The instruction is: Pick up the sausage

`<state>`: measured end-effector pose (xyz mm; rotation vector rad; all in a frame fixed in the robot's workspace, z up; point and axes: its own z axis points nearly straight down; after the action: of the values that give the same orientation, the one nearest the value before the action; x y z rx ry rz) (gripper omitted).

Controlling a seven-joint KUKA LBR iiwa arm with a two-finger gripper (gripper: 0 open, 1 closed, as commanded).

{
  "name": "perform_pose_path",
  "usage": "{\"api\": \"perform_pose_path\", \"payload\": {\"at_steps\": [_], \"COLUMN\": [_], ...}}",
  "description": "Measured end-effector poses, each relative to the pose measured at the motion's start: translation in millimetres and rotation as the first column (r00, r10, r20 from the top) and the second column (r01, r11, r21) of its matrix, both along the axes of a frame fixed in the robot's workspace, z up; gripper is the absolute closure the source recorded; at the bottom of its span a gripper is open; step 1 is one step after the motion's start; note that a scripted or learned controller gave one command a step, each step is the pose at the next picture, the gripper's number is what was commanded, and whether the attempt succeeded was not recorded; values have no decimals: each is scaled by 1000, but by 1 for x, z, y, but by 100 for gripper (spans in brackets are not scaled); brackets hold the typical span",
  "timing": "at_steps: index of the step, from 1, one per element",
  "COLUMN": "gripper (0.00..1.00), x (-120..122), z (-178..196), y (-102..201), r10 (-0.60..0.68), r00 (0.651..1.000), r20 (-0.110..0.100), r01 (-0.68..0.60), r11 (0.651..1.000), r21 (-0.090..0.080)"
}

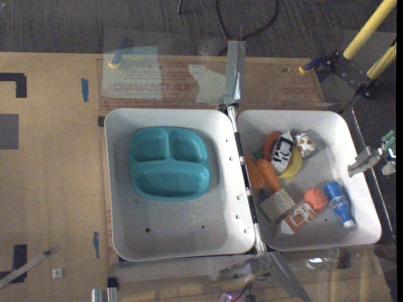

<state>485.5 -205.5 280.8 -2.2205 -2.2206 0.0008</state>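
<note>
Orange sausage (271,145), bin's (302,117) crowded left edge

**Bench count**

Two shallow white plastic bins: left bin (119,231), right bin (365,228). One teal three-compartment plate (169,162). One yellow banana (291,163). One blue bottle with a white cap (339,204). Two orange carrot-like pieces (267,175).
</note>
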Motion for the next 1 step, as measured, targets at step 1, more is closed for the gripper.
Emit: {"api": "perform_pose_path", "payload": {"at_steps": [1], "gripper": [0], "x": [33], "z": [-2], "y": [41], "r10": [-324], "r00": [946], "r20": [4], "r01": [324], "r11": [946], "r21": [-1]}}
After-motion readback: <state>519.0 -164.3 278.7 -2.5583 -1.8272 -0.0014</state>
